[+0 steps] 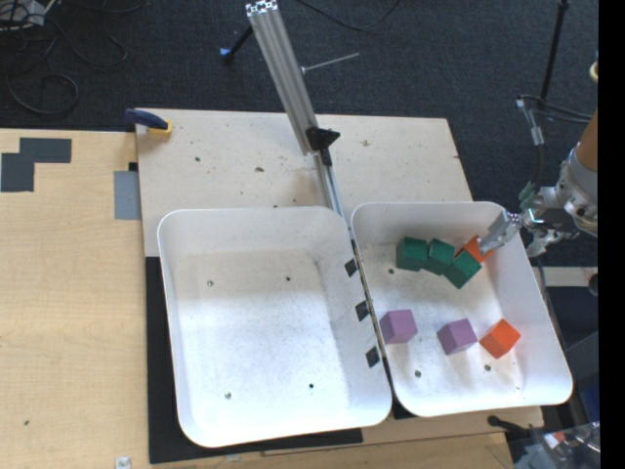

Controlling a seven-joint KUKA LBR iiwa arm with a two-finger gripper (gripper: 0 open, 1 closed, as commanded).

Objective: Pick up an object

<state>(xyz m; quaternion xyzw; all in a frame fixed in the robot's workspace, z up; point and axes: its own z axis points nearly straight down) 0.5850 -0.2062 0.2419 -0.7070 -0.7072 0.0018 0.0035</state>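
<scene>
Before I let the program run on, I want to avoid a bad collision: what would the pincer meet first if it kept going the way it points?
Probably the small orange block at the pincer tip, then the green blocks beside it; depth is unclear.

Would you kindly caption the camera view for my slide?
Pincer reaches among green blocks in the right bin, purple cubes nearby.

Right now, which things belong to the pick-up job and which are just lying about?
Belongs to the job:
claw
green blocks
purple blocks
orange block
right bin

Just lying about:
left bin
metal rail
blue-and-yellow clamp
floor cables
</scene>
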